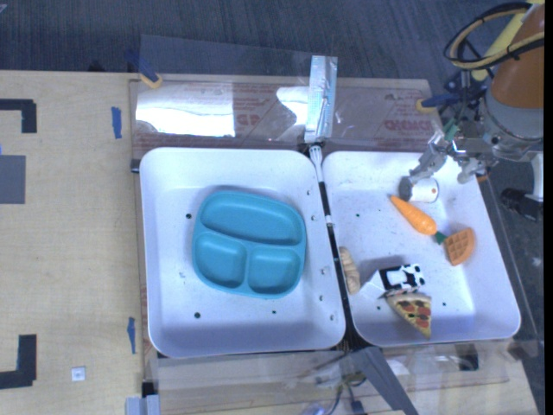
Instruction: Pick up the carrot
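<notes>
Orange carrot (414, 215), blue divided plate (250, 241), white bins (164, 232), black-and-white cow toy (403, 277).

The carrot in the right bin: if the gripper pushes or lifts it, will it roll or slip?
The carrot looks round and tapered, so a side push would probably roll it in a curve. Its smooth orange surface suggests a hard toy, likely stiff and somewhat slippery. It lies flat on the right bin floor, apart from the waffle, so tipping seems unlikely.

The scene is bright and evenly lit from above. Strong glare lies on the clear sheet (186, 111) behind the bins. Shadows are short and soft. The picture is a little soft, and the arm (518, 85) looks slightly blurred.
</notes>
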### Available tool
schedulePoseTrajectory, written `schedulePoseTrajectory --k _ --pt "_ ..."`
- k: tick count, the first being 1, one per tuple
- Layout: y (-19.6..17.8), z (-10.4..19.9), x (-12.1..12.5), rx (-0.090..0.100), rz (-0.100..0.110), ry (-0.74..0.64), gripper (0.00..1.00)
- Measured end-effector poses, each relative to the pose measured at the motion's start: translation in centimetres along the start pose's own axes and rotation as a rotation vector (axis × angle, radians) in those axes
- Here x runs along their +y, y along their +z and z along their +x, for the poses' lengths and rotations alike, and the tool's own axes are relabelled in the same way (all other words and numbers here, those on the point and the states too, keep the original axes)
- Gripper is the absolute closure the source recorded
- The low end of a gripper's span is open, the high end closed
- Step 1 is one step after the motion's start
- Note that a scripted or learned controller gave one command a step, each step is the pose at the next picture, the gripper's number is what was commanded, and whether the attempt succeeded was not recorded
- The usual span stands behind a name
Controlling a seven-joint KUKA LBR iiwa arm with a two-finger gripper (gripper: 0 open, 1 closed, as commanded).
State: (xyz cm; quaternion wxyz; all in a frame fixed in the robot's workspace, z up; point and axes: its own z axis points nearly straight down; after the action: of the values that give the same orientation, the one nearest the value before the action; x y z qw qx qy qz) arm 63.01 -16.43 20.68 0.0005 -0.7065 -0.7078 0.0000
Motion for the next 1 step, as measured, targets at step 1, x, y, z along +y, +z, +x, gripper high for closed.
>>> schedulePoseTrajectory --k 1 --pt "11.84 -1.89 0.41 -0.003 -0.009 0.000 0.00"
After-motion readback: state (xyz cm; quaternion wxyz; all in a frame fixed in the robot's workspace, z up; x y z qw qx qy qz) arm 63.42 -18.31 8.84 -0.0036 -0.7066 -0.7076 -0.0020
